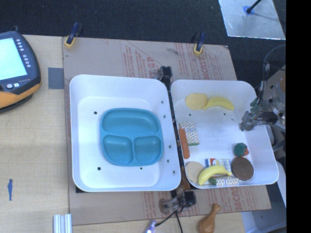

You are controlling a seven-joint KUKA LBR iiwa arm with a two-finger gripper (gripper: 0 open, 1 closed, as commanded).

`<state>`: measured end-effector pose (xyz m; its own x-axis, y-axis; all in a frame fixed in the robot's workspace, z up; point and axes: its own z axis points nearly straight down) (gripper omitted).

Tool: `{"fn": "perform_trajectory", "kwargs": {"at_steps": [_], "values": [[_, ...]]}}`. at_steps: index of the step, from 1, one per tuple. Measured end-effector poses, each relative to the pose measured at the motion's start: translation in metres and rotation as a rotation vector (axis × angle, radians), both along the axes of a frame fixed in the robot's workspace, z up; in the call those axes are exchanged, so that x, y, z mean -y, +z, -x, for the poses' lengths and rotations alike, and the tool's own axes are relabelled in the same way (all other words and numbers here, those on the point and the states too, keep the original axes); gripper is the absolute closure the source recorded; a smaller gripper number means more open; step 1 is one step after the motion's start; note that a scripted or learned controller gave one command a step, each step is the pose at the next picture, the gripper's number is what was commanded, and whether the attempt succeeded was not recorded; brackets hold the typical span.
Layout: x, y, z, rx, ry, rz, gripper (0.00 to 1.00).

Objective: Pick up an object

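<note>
The right bin (218, 87) holds toy food. A pale round chip (196, 101) and a small yellow banana (219, 103) lie at its far side. An orange carrot stick (184, 142) and a patterned packet (191, 132) rest along its left wall. Near the front sit a larger banana (213, 174), a tan disc (194, 169), a small box (218, 163), a brown cookie (242, 168) and a green ball (240, 149). My gripper (248, 122) hangs at the bin's right edge, above the floor, with nothing seen between its fingers.
The left bin (80, 130) carries a blue divided plate (131, 136). A teach pendant (14, 69) lies on the bench at far left. Clamps (72, 35) hold the cardboard sheet. A tan toy drumstick (209, 220) lies in front of the bins.
</note>
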<state>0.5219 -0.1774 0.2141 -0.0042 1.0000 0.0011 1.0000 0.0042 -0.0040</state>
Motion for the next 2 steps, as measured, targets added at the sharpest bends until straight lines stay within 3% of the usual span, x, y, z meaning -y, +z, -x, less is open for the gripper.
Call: {"fn": "perform_trajectory", "kwargs": {"at_steps": [1,2], "values": [[-0.024,-0.009,-0.129,0.002,-0.001,0.000,0.00],[0.033,-0.088,-0.062,-0.001,0.000,0.002,0.00]]}}
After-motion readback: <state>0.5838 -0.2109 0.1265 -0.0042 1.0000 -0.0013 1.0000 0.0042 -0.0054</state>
